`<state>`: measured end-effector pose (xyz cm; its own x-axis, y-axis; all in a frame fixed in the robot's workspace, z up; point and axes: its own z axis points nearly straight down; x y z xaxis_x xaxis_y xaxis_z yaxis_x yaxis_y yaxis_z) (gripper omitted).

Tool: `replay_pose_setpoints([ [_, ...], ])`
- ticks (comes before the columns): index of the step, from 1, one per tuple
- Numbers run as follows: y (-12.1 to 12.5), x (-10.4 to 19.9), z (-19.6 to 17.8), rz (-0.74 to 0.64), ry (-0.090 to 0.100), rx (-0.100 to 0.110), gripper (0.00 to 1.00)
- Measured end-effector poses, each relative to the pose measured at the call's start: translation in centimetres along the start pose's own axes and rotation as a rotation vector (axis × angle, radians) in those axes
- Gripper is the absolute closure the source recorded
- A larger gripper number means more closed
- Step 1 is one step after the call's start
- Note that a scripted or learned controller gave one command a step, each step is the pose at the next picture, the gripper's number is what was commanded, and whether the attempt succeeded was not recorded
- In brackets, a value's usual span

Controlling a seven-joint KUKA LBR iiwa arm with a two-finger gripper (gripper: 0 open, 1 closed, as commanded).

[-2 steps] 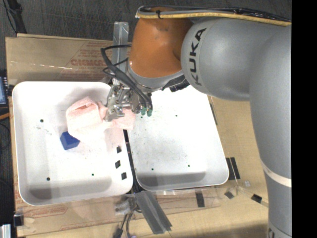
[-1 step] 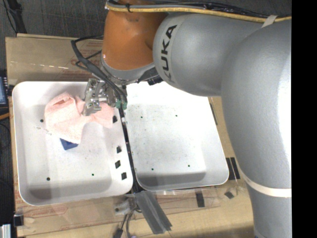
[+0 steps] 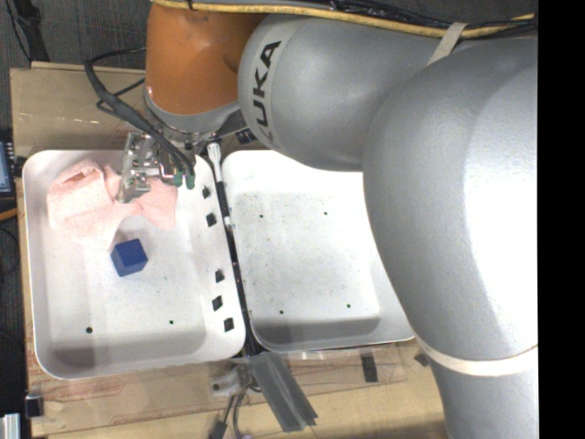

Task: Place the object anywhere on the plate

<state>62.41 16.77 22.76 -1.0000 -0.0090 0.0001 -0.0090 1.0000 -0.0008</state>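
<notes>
Pink cloth (image 3: pixel 78 199) bunched in left bin (image 3: pixel 55 355), far corner; blue cube (image 3: pixel 129 256) just beside it, untouched. My pincer (image 3: pixel 137 181) sits over cloth edge; grip state: cannot tell. Reads as pre-grasp. Next: close on object. No plate I can make out. Arm (image 3: pixel 439 154) covers right bin's (image 3: pixel 311 273) far side.

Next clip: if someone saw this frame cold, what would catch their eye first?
The huge grey arm with its orange band fills the top and right, sweeping over the right bin. Next, the small blue cube stands out on the white floor of the left bin. Just above it lies a pale pink plate, with the gripper at its right edge.
</notes>
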Motion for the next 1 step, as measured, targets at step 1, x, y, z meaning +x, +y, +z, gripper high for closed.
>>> replay_pose_setpoints([
  [1, -0.01, -0.02, -0.04, 0.0, -0.001, 0.0, 0.0],
])
